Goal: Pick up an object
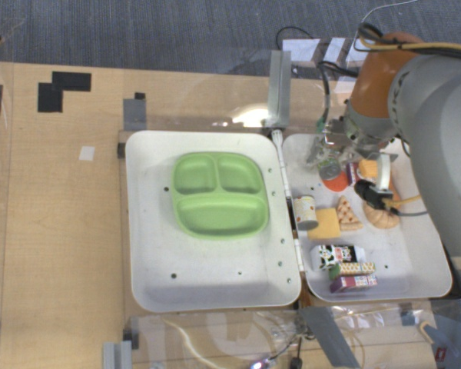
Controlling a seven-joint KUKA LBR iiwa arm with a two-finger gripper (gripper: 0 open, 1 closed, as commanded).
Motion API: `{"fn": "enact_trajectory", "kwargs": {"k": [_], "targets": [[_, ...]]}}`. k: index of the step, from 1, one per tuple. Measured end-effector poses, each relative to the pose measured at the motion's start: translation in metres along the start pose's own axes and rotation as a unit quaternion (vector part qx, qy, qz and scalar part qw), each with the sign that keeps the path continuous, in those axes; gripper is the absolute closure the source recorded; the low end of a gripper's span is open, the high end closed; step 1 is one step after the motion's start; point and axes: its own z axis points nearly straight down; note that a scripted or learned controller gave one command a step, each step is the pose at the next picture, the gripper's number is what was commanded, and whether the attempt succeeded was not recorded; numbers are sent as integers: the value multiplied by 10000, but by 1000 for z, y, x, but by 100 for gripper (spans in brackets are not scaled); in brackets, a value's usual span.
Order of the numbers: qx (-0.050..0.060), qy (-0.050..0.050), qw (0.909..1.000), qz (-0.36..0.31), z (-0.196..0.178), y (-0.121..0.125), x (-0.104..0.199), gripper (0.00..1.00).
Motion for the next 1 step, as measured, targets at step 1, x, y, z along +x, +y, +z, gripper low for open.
{"fn": "enact_trajectory", "kwargs": {"k": [1], "targets": [[-1,22,9999,-156,-82,-4,54,100]]}}
